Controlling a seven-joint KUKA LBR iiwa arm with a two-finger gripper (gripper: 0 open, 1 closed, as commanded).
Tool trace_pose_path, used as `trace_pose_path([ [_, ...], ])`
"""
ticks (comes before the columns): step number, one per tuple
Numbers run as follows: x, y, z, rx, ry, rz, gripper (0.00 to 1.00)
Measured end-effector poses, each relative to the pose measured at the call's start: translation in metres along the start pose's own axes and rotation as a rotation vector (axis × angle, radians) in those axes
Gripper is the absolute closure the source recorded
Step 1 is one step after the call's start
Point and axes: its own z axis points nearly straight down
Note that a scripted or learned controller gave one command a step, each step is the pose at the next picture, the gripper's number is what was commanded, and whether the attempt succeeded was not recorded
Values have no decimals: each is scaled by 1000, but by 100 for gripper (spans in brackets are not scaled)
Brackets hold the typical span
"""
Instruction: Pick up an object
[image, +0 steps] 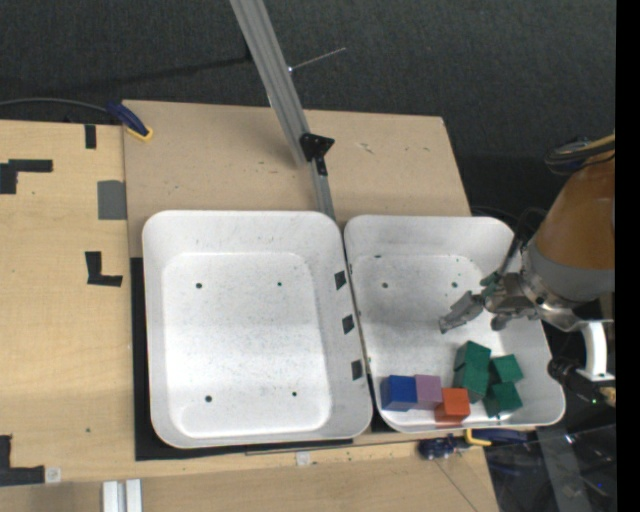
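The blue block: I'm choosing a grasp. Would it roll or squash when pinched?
The blue block looks cube-like with flat faces, so it probably won't roll. It seems rigid. It sits against the bin wall and the purple block, so pushing may jam it.

Even, moderately bright overhead light, the two white bins (250, 320) near washed out with mild glare on their floors, soft short shadows under the blocks (470, 380) and the gripper (458, 314), dark background above the bench (200, 150), overall slightly soft and grainy focus.
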Motion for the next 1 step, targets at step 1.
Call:
trace_pose_path([
  [1, -7, 6, 55, -1, -1, 0, 0],
])
